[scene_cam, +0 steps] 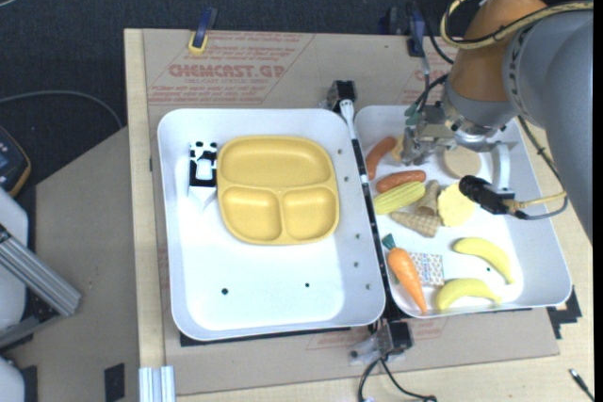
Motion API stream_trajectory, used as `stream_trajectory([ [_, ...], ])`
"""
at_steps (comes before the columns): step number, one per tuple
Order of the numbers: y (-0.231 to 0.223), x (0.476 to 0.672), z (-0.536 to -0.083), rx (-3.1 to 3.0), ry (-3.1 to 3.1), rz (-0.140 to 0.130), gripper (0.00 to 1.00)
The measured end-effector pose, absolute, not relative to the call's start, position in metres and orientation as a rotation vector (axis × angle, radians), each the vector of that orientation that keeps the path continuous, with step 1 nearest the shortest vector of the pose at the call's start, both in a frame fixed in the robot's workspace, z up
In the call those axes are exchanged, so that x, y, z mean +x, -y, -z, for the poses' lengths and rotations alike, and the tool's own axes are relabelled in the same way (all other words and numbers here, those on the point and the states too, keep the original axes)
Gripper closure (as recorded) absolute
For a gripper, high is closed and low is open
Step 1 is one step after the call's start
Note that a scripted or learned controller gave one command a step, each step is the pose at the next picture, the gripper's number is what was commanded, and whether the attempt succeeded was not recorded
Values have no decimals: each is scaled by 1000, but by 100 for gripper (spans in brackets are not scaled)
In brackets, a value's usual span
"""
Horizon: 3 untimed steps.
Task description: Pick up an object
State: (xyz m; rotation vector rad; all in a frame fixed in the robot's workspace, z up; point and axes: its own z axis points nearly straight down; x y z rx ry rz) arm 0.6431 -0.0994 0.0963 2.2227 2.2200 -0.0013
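Observation:
My gripper (421,144) hangs low over the back left part of the right bin (546,249), under the grey arm with its orange band. Just beside it lie a reddish sausage piece (380,153) and a red hot dog (401,178). An ear of corn (399,196), a waffle cone (420,221) and a yellow cheese wedge (455,205) sit a little nearer the front. A carrot (407,276), a small patterned packet (430,267) and two bananas (483,256) (465,293) lie at the front of the bin. A beige disc (462,164) rests under the wrist.
The left bin (264,297) holds a yellow divided plate (278,186) and a small black-and-white object (203,165). A black clamp (342,94) sits at the back between the bins. Cables loop around the arm on the right.

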Motion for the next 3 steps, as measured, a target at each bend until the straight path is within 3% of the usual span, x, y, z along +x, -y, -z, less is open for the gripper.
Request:
stream_trajectory([
  [3,99,659,-228,2216,-2219,-6,100],
])
